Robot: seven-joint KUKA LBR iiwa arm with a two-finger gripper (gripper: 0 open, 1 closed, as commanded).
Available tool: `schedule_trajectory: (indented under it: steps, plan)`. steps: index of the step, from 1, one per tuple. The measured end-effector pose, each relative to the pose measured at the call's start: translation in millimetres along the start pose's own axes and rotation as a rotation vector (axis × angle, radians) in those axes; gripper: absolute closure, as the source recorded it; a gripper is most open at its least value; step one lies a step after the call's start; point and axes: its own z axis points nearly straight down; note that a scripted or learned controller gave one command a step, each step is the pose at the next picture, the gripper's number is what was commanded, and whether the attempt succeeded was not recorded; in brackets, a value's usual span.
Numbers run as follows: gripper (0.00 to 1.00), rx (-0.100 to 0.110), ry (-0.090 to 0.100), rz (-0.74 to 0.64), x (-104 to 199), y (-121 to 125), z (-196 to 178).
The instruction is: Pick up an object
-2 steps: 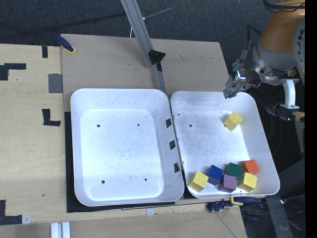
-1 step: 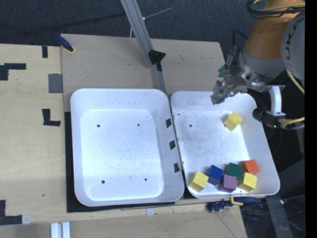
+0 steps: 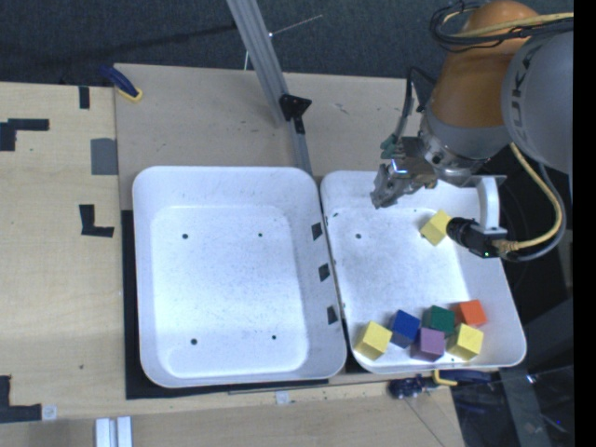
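1. Six small coloured cubes lie in the right-hand shallow white plastic bin [image 3: 365, 277] as the grey KUKA arm with its orange band [image 3: 484, 73] reaches in from the right, its pincer [image 3: 389, 191] hanging over the bin's far left corner; whether the pincer is released or clenched cannot be told from this angle, and nothing is seen in its grip.
2. Nearest to it, a lone yellow cube [image 3: 433, 228] sits just right of the pincer, beside the black cable fitting [image 3: 470, 236].
3. Five more cluster at the near edge: a second yellow cube [image 3: 374, 340], a blue cube [image 3: 405, 326], a green cube [image 3: 439, 319], a purple cube [image 3: 431, 343], an orange cube [image 3: 471, 312], with a third yellow cube [image 3: 468, 341] beside them.
4. By appearances the step in hand is the approach: no object has been lifted.
5. Next, the pincer would need to shift right over the lone cube and descend squarely.
6. Beside it, the left-hand shallow white plastic bin [image 3: 149, 250] rests on the pale wooden table [image 3: 186, 110], where a slanted metal bar [image 3: 265, 45] crosses and black tape marks [image 3: 88, 220] dot the left side.
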Motion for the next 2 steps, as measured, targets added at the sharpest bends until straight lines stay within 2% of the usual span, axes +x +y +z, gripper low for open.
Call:
schedule_trajectory:
  steps: [1, 2]
  plan:
    - [1.0, 0.0, 0.0, -0.001, 50, -1, 10]
    - [1.0, 0.001, 0.0, -0.002, 105, -21, 23]
